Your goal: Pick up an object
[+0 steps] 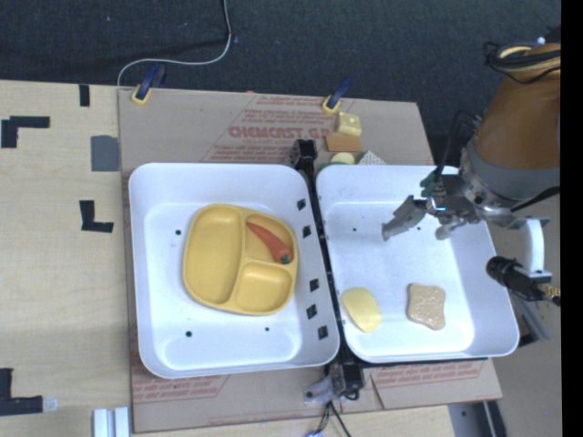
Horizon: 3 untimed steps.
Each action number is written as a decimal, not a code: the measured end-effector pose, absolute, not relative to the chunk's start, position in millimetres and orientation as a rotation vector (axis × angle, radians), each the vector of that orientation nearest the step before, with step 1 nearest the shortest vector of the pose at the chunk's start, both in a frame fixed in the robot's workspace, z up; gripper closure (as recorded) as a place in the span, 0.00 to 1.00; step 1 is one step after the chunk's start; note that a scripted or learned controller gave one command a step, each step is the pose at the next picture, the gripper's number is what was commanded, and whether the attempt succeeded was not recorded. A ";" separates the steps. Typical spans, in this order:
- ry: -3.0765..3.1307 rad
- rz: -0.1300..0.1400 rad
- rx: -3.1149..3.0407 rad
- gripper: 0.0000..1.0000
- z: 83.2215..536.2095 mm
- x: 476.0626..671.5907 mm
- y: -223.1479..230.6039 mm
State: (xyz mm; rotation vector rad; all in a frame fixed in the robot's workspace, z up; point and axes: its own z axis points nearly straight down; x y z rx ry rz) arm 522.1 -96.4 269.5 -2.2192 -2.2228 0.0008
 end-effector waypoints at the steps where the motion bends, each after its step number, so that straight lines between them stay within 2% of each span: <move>1: -2.208 0.015 -2.221 0.00 96.4 513.1 -163.4; 2: -2.237 -0.011 -2.216 0.00 170.9 600.6 -98.5; 3: -2.225 0.003 -2.220 0.00 80.2 603.1 -93.7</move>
